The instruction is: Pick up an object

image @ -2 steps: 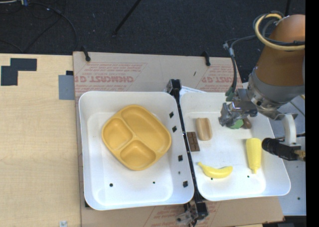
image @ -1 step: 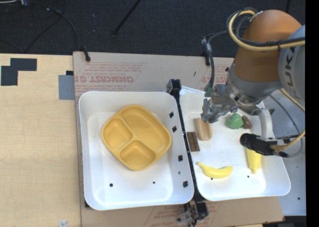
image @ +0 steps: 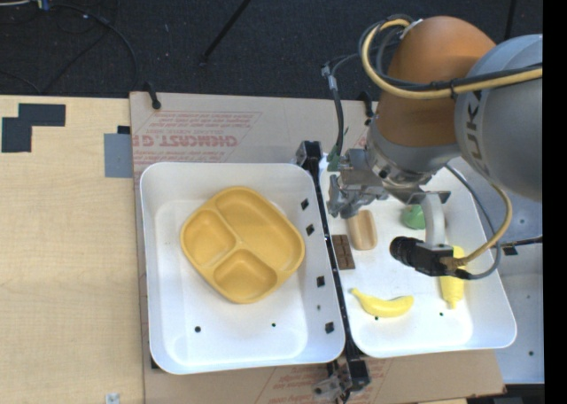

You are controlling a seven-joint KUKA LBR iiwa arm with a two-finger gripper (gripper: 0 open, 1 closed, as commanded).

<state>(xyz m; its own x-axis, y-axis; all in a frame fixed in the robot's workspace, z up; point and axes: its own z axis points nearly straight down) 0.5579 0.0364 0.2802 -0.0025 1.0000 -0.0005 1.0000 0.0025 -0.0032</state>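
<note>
My gripper (image: 352, 200) hangs over the near-left part of the right bin (image: 483, 327), close to the divider between the bins. Just below it in the view lies a tan oblong block (image: 361, 230), and I cannot tell whether the two touch. A small brown flat piece (image: 344, 257) lies beside the block against the bin's left wall. A yellow banana (image: 384, 305) rests nearer the front of the same bin. A green object (image: 413, 215) is partly hidden behind the wrist.
The left bin (image: 168, 322) holds a yellow divided plate (image: 242, 244) near its middle. A cardboard sheet (image: 195, 132) lies under the bins' far edge. The large grey and orange arm (image: 443, 83) covers the right bin's far side.
</note>
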